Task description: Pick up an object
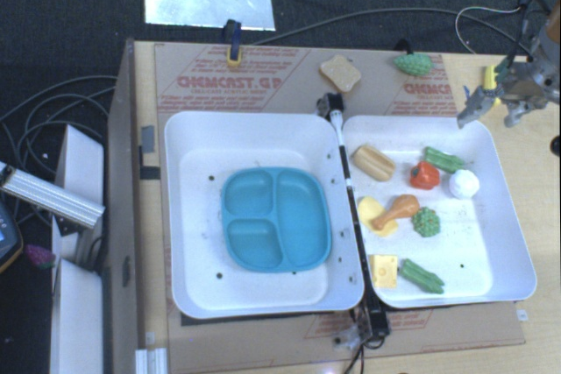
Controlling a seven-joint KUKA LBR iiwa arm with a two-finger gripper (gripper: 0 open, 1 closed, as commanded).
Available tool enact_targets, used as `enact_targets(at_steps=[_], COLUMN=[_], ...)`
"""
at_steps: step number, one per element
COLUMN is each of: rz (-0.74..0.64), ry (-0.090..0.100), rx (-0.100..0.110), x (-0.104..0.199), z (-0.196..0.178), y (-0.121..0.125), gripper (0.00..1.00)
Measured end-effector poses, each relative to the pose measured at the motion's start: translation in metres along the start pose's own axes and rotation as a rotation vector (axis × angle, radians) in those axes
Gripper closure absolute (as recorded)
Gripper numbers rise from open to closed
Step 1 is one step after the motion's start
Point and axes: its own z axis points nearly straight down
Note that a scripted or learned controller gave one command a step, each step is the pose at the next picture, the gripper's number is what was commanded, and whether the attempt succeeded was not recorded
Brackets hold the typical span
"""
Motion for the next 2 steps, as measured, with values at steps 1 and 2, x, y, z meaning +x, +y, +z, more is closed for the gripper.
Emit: enact_targets(at_steps=[1, 2], rz=[-0.002, -0.003], ry=[0.001, -0.001], rx=[0.005, -0.007], x=[-0.01, 0.019], z=[0.109, 0.18], y=[0.035, 0.009], gripper=[0.0, 0.0])
